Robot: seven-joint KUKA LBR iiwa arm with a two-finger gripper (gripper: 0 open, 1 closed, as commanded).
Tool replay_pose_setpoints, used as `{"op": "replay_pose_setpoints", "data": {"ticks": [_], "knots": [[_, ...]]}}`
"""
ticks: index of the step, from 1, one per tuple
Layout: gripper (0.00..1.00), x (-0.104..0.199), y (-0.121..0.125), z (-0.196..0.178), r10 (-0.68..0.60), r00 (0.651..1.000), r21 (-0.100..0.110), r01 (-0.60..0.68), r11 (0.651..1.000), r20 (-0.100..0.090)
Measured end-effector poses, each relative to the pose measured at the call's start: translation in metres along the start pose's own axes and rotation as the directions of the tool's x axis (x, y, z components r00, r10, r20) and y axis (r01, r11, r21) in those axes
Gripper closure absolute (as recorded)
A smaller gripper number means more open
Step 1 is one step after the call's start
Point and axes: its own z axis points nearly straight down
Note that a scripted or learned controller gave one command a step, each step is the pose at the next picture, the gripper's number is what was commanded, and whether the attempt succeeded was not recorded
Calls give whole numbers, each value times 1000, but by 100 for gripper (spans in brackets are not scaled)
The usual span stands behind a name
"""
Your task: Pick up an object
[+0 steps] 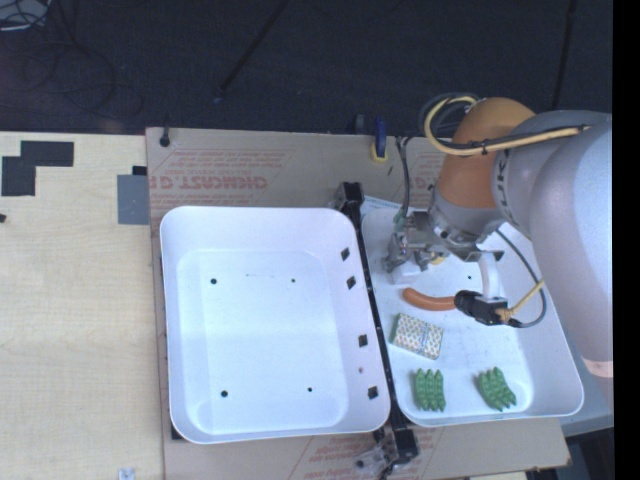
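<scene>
Gripper [408,251] hangs low over the right bin [560,393]; whether it pinches anything cannot be told. Just below it lies an orange sausage [428,299], then a patterned packet [417,336].

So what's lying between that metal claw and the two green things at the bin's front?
In the camera view, between the gripper and the green pieces lie an orange sausage-shaped piece and a patterned square packet.

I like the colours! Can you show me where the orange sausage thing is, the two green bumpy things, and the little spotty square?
orange sausage [430,300]: camera view, its middle.
left green piece [429,390]: camera view, centre.
right green piece [495,388]: camera view, centre.
spotty square [417,336]: camera view, its top face.
</scene>
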Motion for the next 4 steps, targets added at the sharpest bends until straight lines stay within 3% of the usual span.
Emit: {"op": "replay_pose_setpoints", "data": {"ticks": [1, 2, 3, 4], "knots": [[100, 74, -61, -105, -5, 1000, -5, 5, 1000, -3], [100, 167, -30, -199, -9, 1000, -13, 9, 1000, -3], [100, 97, -119, -226, 8, 1000, 1, -8, 1000, 1], [100, 184, -80, -270, -7, 1000, -7, 7, 1000, -2]]}}
